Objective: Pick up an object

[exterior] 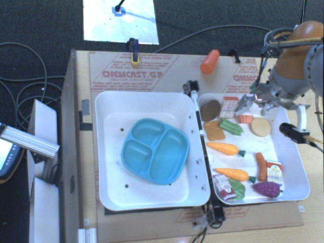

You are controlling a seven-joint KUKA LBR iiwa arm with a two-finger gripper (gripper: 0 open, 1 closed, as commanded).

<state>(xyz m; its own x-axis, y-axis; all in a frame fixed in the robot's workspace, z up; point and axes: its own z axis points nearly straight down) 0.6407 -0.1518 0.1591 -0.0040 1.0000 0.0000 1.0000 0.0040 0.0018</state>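
Observation:
My gripper hovers over the far end of the right bin, open, with nothing between its fingers. Just below it lies a small orange-red piece, and a beige round biscuit sits to its right. To the left are a red-and-white carton, a brown round piece, a green pepper and a brown toast slice. Nearer the front lie two carrots, a sausage, a juice box and purple grapes.
The left bin holds a blue divided plate. An orange cylinder lies on the cardboard behind the bins. A red packet with a green piece sits at the right bin's front left corner.

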